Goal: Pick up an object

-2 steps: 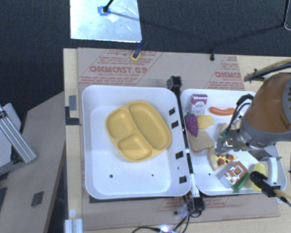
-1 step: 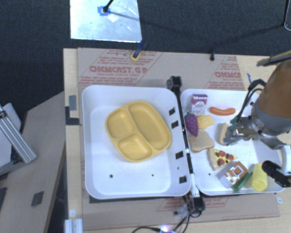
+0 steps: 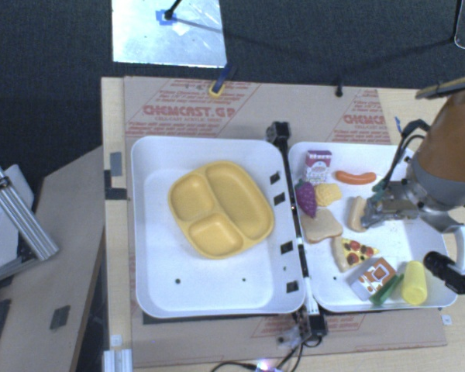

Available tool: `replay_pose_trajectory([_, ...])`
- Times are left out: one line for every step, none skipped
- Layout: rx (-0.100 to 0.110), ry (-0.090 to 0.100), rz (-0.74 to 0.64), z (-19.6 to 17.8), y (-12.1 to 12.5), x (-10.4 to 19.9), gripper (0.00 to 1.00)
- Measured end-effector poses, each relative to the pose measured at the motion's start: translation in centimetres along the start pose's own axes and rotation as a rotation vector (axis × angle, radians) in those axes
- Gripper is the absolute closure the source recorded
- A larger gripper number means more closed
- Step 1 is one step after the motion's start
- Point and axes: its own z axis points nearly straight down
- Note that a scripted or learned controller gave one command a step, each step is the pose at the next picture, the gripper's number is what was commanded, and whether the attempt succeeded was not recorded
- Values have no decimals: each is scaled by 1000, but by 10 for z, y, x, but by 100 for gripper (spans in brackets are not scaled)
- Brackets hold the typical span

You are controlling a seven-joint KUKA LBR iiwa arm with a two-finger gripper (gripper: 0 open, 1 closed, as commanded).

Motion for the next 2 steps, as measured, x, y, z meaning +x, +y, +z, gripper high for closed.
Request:
replay_pose_trajectory([0, 2, -5, 9, 49, 33, 100])
replay_pose_trajectory([1, 2, -4, 5, 83, 60, 100])
